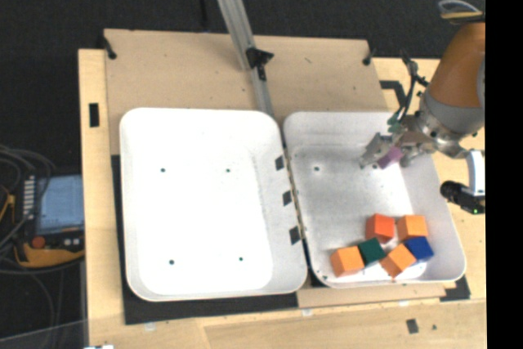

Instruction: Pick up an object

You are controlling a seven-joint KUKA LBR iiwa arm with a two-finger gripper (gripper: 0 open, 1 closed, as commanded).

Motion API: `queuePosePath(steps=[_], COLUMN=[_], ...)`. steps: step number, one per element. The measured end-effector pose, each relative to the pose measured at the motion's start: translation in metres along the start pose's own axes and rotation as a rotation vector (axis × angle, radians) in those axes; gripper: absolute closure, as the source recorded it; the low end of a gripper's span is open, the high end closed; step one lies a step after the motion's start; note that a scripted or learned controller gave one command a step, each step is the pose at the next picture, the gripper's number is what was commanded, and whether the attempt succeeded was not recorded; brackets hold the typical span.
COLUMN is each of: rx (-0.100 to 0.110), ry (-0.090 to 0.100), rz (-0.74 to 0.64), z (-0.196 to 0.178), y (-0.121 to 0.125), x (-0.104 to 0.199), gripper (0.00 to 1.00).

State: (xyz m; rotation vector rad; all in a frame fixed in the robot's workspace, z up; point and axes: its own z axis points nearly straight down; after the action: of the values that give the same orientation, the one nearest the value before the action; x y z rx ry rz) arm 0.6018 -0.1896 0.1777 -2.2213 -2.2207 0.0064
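Observation:
My gripper (pixel 384 153) hangs over the upper right part of the right bin (pixel 335 192), with the grey arm and its orange band (pixel 462 65) reaching in from the right. A small purple block (pixel 391 156) shows between the fingers, and the gripper is shut on it, above the bin floor. In the bin's near right corner lies a cluster of blocks: several orange ones (pixel 382 226), a green one (pixel 372 250) and a blue one (pixel 417 248).
The left bin (pixel 204 200) stands beside the right one, with small clips along the shared rim (pixel 288 196). A slanted metal pole (pixel 233 4) rises behind the bins. A blue device and cables (pixel 57 208) lie off the bench at left.

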Motion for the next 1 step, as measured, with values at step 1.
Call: queuePosePath(steps=[1], rx=[0.001], ry=[0.0], rz=[0.003], z=[0.0542], y=[0.0056], x=[-0.0093], gripper=[0.0])
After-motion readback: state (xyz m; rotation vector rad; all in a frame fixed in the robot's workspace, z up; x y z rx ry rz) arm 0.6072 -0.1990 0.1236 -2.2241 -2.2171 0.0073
